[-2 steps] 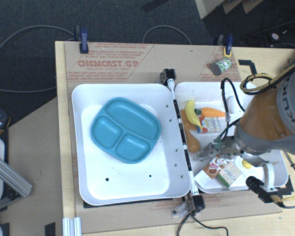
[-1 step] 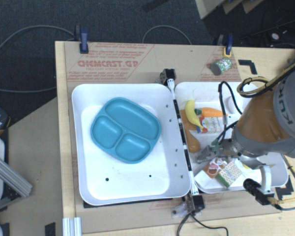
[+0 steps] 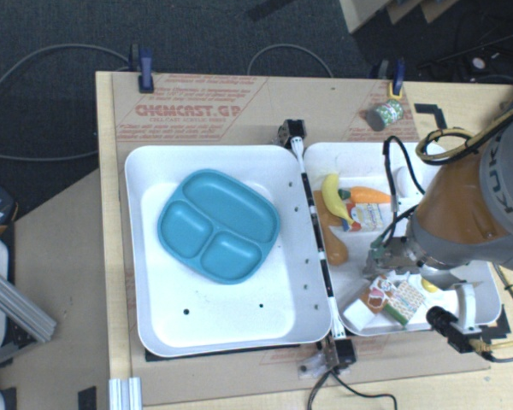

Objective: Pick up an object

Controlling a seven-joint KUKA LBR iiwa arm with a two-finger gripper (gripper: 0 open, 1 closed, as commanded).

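The right bin (image 3: 342,156) holds a yellow banana (image 3: 333,196), an orange carrot-like piece (image 3: 369,196), a small clear packet with a colourful label (image 3: 368,218), a brown oblong item (image 3: 334,244) and a printed carton (image 3: 397,300) near the front. My gripper (image 3: 381,258) reaches down in the middle of this bin, just above the printed carton and right of the brown item. The arm's bulky grey and orange wrist (image 3: 462,216) covers the bin's right half. The left bin (image 3: 145,254) carries a blue divided plate (image 3: 219,225).
A small green and grey object (image 3: 385,114) lies on the cardboard behind the right bin. Black clips (image 3: 291,131) join the bins at the back and front. Cables loop over the arm and off the bench. Blue clamps (image 3: 144,67) hold the board's far edge.
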